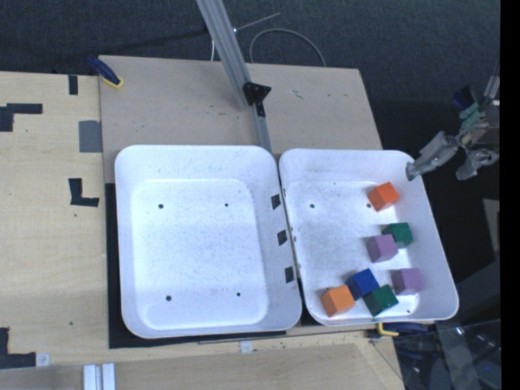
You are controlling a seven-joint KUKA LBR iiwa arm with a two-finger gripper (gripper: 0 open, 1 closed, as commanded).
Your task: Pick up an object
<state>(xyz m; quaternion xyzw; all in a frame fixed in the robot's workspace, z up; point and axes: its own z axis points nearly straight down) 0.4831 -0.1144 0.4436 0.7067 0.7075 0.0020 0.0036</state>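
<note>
At the near edge of the right bin, an orange cube, a blue cube and a green cube are packed together, touching or nearly so, with a purple cube just beside them toward the right wall. Farther in, a second purple cube and a second green cube are seen touching each other, and beyond them a second orange cube stands apart with bare floor around it. The left bin lies beside it on the table. The step in hand is judged to be the approach, with nothing yet picked up. A clean grasp is best sought on the far orange cube, since it is isolated and nearest the hand; the crowded near cluster is better avoided, as neighbours could be knocked or pinched together. The descent should be centred over the cube, clear of the bin's rim. The hand is seen at the far right corner of the right bin, outside its rim and seemingly raised, with the arm reaching in from the right. Whether the hand is wide or narrow cannot be told, and nothing is seen held in it.
</note>
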